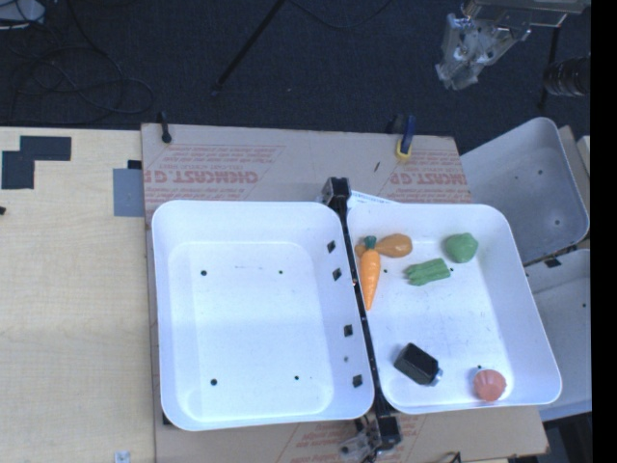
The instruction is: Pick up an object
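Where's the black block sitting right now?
The black block lies in the right bin, near its front edge in the camera view, with the pink ball just to its right and the carrot further back to its left.

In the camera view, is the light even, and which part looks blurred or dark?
Camera view: the white bins are bright and evenly lit; the carrot and black block look sharp with faint shadows; the gripper is blurred against the dark floor.

Six small objects (370, 274) in right bin (525, 287)
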Motion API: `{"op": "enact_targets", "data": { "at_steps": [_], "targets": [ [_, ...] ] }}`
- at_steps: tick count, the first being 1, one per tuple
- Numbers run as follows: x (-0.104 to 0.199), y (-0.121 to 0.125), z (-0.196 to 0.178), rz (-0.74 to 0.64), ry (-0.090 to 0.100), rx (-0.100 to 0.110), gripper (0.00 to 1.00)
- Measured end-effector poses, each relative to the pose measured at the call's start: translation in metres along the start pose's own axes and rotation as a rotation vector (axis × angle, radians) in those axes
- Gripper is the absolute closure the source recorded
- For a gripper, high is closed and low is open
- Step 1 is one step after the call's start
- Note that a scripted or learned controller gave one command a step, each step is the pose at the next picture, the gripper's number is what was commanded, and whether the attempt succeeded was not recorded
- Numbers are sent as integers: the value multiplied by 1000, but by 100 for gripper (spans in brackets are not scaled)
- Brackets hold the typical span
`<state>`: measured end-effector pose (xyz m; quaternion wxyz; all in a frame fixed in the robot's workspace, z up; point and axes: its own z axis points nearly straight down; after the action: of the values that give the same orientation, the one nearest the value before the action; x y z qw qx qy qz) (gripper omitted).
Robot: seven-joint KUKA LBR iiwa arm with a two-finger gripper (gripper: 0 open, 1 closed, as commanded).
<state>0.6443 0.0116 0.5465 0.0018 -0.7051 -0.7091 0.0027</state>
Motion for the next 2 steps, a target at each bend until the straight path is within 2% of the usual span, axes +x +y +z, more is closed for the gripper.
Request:
{"op": "enact_targets", "data": {
  "at_steps": [1, 2],
  "targets": [
    [82, -59, 9, -4, 4, -1, 100],
    [126, -117, 9, 0, 2, -2, 100]
  ]
}}
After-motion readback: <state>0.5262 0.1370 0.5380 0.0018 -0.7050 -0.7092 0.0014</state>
